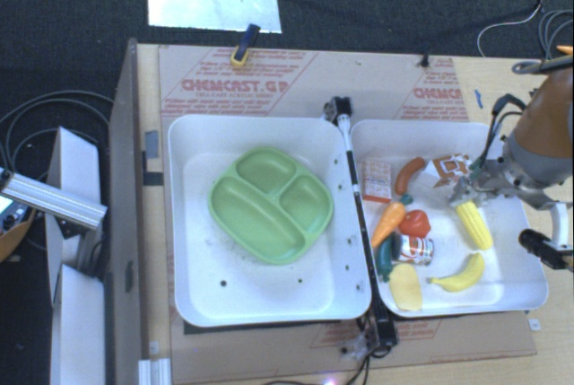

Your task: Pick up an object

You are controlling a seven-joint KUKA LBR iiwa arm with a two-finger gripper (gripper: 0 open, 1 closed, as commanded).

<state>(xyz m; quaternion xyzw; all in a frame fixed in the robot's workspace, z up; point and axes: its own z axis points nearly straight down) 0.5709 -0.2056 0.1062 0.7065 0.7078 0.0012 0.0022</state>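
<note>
From where I stand, the left bin [193, 222] on the desk [269, 78] holds a green divided plate [269, 205]. The right bin [529, 289] carries the toy food: a carrot [388, 223], a tomato [415, 223], a sausage [410, 175], a banana [460, 275] and a corn cob [473, 225]. The arm reaches in at three o'clock, its end effector [466, 188] low over the corn's upper end. This looks like the approach step; I cannot tell its closure. Next it likely must settle onto the corn and close.
</note>
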